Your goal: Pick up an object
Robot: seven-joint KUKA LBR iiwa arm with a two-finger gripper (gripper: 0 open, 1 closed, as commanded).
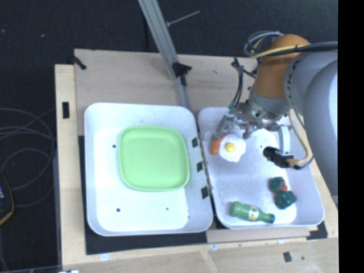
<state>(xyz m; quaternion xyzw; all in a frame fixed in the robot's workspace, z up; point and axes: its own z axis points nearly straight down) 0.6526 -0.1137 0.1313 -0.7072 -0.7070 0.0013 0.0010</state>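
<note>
The gripper [232,125] sits low over the far left part of the right bin [310,201], hanging from the grey arm [313,90] with its orange band [272,73] that comes in from the right. Whether it is released or clenched cannot be told: the wrist and cables hide that part, and nothing can be seen gripped in it. Just beneath and in front of the gripper lies a toy fried egg [231,148], white with a yellow yolk, and touching the egg's left edge is a small orange piece [215,147], close to the bin's left wall. To the right of the egg, a black cable end [274,155] from the arm hangs over the bin floor. Nearer the front of the same bin, well apart from the gripper, lie 2 dark green chunky toys [282,191], one just behind the other, near the right wall. A green bottle [250,211] with a yellow label lies on its side along the front wall, neck pointing right. The left bin [96,209] holds a light green square plate [153,157] with rounded corners, lying flat near its middle. Both bins rest side by side on a pale wooden bench [114,73], and a grey metal pole [162,33] slants up from behind the bins.
</note>
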